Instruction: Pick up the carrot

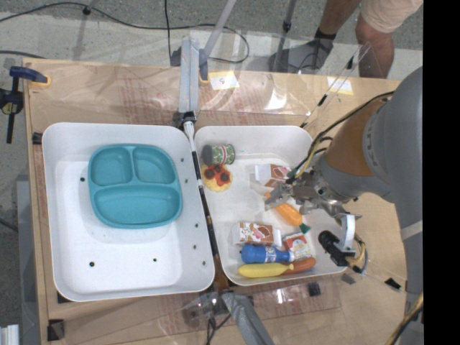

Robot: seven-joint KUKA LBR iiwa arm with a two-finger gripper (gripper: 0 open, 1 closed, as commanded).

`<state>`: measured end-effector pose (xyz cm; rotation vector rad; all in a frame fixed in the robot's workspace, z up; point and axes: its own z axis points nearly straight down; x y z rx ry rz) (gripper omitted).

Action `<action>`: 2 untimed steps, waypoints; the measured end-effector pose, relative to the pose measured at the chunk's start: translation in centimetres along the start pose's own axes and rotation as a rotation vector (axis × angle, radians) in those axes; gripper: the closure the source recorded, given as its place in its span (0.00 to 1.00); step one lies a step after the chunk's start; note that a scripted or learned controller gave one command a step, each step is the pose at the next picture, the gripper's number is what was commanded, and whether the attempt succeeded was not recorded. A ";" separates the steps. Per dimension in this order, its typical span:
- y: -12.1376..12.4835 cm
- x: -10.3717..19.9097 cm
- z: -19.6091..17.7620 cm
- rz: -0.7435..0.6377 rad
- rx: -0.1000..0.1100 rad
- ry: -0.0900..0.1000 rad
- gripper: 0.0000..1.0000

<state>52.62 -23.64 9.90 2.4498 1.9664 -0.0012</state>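
Note:
The carrot (290, 213) is a short orange piece with a green tip. It lies in the middle of the right bin (237, 136), pointing toward the bin's near right corner. My gripper (289, 197) reaches in from the right and sits low, directly over the carrot's far end, hiding part of it. The wrist and cables block the view of how it meets the carrot.
Around the carrot in the right bin lie a green can (219, 154), a yellow and red food piece (217, 178), small cartons (256, 233), a blue bottle (263, 254), a banana (263, 270) and a sausage (304, 265). A teal divided plate (134, 185) sits in the left bin (65, 214).

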 end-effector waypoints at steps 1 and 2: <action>0.0 0.0 -1.0 -0.004 0.002 0.001 1.00; 0.4 5.6 -10.5 0.196 0.002 0.001 1.00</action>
